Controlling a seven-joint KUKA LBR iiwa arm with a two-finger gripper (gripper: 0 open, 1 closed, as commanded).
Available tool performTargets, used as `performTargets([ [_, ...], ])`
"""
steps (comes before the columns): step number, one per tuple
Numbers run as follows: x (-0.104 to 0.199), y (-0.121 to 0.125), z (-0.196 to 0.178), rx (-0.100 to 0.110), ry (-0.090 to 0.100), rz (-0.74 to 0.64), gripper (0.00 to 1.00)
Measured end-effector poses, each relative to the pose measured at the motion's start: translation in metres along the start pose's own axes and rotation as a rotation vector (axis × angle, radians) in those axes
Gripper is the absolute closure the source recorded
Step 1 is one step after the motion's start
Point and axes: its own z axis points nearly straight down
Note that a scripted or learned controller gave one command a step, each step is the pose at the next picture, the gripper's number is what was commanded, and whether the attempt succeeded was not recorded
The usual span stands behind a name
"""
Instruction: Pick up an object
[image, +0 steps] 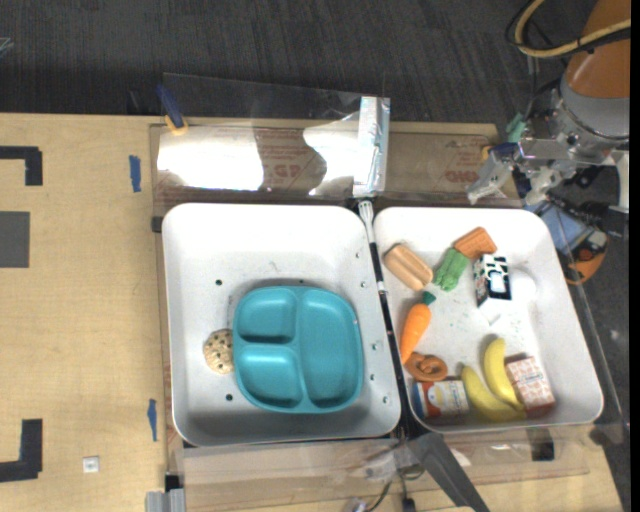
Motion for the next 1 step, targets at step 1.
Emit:
performTargets([
  [1, 0.0041, -0.0676, 0.1223, 0.009, 0.002, -0.01, 0.0],
])
